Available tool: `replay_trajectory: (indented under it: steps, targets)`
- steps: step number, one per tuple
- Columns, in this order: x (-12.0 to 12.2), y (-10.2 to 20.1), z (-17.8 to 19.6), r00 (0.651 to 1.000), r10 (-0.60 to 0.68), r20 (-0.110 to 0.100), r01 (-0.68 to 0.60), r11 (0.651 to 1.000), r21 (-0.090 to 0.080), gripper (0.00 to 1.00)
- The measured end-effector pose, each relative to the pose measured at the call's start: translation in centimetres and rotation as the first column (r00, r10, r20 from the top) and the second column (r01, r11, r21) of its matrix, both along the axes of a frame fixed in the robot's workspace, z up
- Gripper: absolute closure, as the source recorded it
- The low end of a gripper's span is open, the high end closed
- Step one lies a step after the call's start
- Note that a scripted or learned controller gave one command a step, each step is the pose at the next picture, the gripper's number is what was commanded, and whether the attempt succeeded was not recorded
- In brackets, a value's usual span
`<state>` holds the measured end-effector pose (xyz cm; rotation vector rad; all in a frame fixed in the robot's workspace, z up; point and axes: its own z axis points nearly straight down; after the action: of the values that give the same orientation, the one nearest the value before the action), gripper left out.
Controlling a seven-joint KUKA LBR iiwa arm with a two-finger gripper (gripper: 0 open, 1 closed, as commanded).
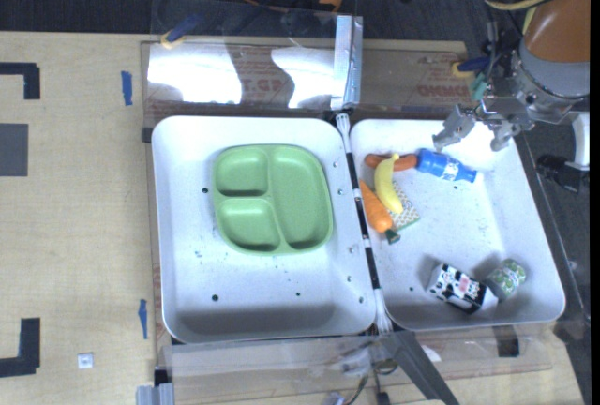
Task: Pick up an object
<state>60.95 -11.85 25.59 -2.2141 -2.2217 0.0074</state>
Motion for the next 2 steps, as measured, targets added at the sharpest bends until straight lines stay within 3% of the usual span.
replay_trajectory:
  steps: [1, 2]
  targets:
    - [3.64, -3.77, -14.96, 0.998, 0.063, 0.012, -0.063, 0.998, -0.004, 0.0]
    - [3.69, -3.84, -14.02, 0.998, 0.065, 0.007, -0.065, 0.998, -0.004, 1.0]
